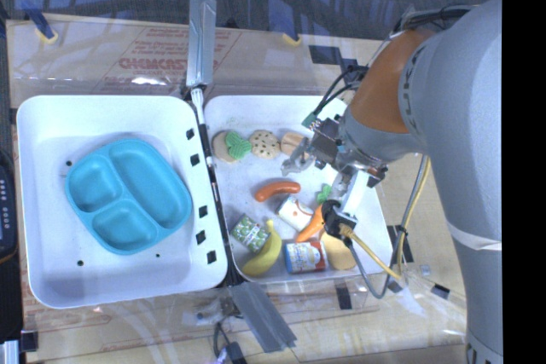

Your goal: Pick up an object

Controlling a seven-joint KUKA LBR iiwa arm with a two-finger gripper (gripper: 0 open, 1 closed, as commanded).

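The right bin (256, 108) holds several toy foods. Among them are a chocolate-chip cookie (265, 143), a round piece with a green top (231, 147), a red-orange sausage (277, 189), a small white and red carton (294, 211), an orange carrot (311, 224), a yellow banana (264, 256), a green can (248, 231), a blue-labelled can (303, 257) and a tan lump (339, 252). My gripper (300, 159) hangs over the middle of this bin, just above and right of the sausage and beside a tan piece (293, 139). Nothing shows in its grasp.
The left bin (34, 251) holds a blue divided plate (128, 194). A grey divider strip (201, 38) runs between the bins at the back. The arm's bulk and a yellow cable (375, 260) cover the right bin's right side.
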